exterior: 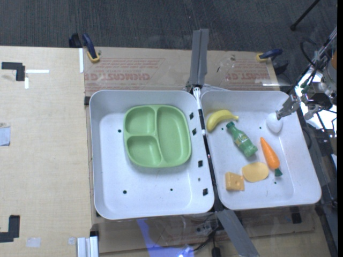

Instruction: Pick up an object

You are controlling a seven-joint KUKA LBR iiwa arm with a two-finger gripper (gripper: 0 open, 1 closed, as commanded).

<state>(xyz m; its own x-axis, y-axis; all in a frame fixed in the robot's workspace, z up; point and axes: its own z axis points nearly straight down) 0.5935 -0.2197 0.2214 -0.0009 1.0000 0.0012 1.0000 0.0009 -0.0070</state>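
The right bin [300,197] holds a yellow banana [220,118], a green bottle [241,140] lying on its side, an orange carrot [270,153], a flat yellow slice [255,172], a yellow cheese wedge [234,181] and a small white egg-shaped object [274,125]. My gripper [284,110] reaches in from the right edge over the bin's far right corner. Its tip hangs just above and to the right of the white object, and nothing shows in its grasp.
A green divided plate [158,136] lies in the left bin [107,197]. A grey divider bar [199,58] stands behind where the bins meet. Blue clamps [88,46] hold the cardboard at the back. Cables and a stand crowd the right edge.
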